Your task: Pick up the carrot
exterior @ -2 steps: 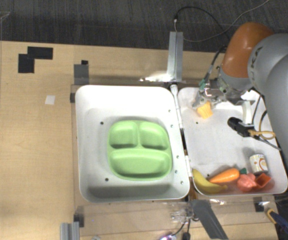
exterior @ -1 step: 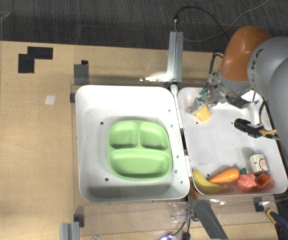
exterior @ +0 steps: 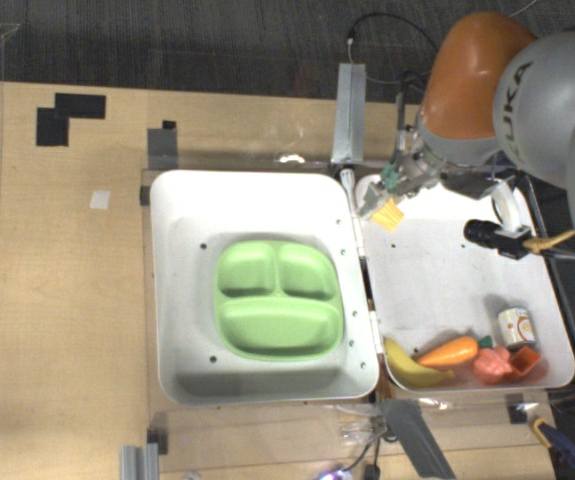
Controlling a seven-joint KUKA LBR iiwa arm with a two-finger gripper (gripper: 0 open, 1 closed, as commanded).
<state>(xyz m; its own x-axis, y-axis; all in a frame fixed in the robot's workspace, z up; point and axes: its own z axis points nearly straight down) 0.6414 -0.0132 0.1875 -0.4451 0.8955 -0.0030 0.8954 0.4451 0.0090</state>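
Observation:
The orange carrot (exterior: 449, 350) lies near the front edge of the right bin (exterior: 437, 268), resting against a yellow banana (exterior: 412, 366). My gripper (exterior: 379, 194) hangs over the bin's far left corner, well away from the carrot. A small yellow piece (exterior: 388, 215) sits just under the gripper; I cannot tell whether it is held.
A pink-red toy food (exterior: 493, 365), a small orange piece (exterior: 527, 360) and a small can (exterior: 515, 325) crowd the right bin's front right corner beside the carrot. The left bin (exterior: 182, 268) holds a green divided plate (exterior: 279, 296).

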